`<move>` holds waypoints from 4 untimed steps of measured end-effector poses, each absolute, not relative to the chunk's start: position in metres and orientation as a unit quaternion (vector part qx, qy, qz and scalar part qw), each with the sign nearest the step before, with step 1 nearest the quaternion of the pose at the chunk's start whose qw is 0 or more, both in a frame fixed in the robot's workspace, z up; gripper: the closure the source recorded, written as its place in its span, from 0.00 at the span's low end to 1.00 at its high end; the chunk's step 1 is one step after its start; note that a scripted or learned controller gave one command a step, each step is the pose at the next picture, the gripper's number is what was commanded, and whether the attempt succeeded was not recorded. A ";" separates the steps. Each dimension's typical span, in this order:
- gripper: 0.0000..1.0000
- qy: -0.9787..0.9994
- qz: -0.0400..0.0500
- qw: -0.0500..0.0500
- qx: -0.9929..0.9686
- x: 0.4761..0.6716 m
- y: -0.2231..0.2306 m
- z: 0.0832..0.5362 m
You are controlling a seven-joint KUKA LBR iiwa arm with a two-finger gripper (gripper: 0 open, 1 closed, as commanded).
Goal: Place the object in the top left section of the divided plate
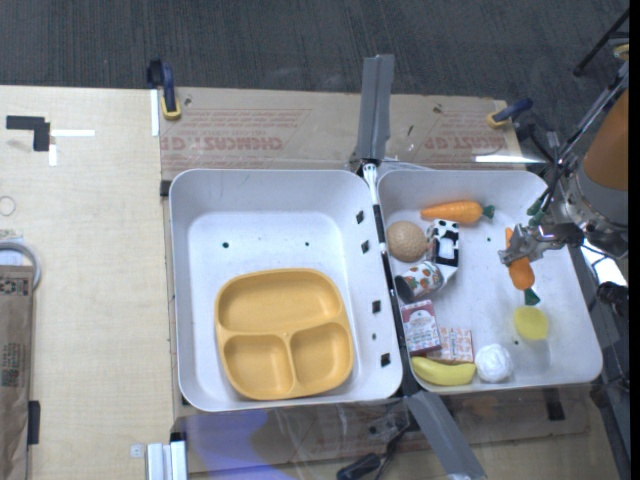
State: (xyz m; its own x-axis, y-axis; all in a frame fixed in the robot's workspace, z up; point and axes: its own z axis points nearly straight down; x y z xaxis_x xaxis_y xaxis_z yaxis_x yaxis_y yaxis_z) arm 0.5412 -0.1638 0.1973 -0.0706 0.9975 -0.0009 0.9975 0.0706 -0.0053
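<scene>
While my end effector (528,240) hangs low over the right bin (572,358), near its right wall, an orange carrot (521,270) sits at its tip; whether I grip it or merely touch it I cannot tell.

Item, right bin: second carrot (452,210) at the top; brown ball (406,240); black-and-white toy (445,242); small jar (420,281); red packets (435,333); banana (444,371); white ball (493,363); yellow ball (531,322) just below the carrot at my tip.

Item, left bin (200,228): yellow divided plate (284,332), one wide section across the top, two smaller ones below. Nothing lies in its sections.

Item, tabletop (80,298): pale wood, left of both bins.

Step in hand, by my judgement: the pick, with the carrot as the likely object. Transport is not yet begun.

Next move calls for: a confirmed hold, a lift clear of the bin walls and the divider between bins, travel leftward, then a descent over the left end of the plate's wide top section. Release low, so the carrot does not roll.
</scene>
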 end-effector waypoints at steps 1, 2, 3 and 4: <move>1.00 -0.677 -0.004 -0.005 -0.736 0.488 -0.134 0.093; 1.00 -0.618 0.002 0.002 -0.786 0.477 -0.098 0.118; 1.00 -0.584 0.003 0.001 -0.812 0.478 -0.050 0.188; 1.00 -0.579 0.003 0.001 -0.816 0.479 -0.039 0.188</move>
State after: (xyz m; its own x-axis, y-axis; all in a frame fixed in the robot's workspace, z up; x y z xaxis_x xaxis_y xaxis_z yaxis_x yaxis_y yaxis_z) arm 0.4785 -0.0386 0.1883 0.3302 0.9439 -0.0034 0.9439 -0.3302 -0.0054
